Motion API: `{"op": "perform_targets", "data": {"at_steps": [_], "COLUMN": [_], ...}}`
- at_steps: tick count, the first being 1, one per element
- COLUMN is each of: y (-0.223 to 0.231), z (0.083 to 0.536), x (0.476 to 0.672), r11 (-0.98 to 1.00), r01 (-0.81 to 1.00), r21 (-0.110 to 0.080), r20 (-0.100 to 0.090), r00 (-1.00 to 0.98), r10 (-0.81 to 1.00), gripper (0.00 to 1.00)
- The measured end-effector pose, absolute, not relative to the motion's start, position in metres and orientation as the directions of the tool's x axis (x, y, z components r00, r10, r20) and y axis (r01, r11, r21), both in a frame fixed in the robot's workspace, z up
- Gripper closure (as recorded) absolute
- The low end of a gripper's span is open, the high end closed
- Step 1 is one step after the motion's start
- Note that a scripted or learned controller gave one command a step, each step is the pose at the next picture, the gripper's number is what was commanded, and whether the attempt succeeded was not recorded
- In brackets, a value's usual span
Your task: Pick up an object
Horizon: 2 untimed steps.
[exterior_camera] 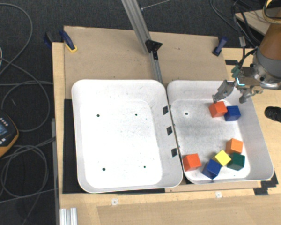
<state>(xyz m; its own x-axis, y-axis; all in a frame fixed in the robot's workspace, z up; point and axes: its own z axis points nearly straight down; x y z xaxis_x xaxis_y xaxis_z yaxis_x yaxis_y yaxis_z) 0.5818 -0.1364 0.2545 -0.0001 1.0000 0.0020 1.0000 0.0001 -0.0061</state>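
An orange block lies in the upper part of the right bin, touching or nearly touching a blue block just to its right. Above this pair hangs the gripper, with its two fingers spread apart, one slanting down towards the orange block's upper left corner and the other above the blue block. Nothing sits between them; they appear to be just clear of both blocks, though the slanted view makes that hard to judge.

Nearer the front of the same bin lie five more blocks. A second orange block rests alone near the front left corner. To its right a dark blue block, a yellow block, a green block and a third orange block crowd together, the yellow one leaning against the blue and the green.

The left bin stands beside the right one, their rims meeting along the middle. Both rest on the counter, where a grey metal bar slants down towards the gap between them. The arm reaches in from the right.
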Motion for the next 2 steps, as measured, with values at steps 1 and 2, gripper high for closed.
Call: {"op": "perform_targets", "data": {"at_steps": [1,2], "y": [-0.136,-0.137], "z": [0.257,0.213], "x": [0.583,0.588], "r11": [0.001,0.0], "r01": [1.0,1.0], "r21": [-0.001,-0.005], "r20": [0.001,0.001], "r00": [-0.001,0.0], "r10": [1.0,1.0], "gripper": [0.0,0.0]}}
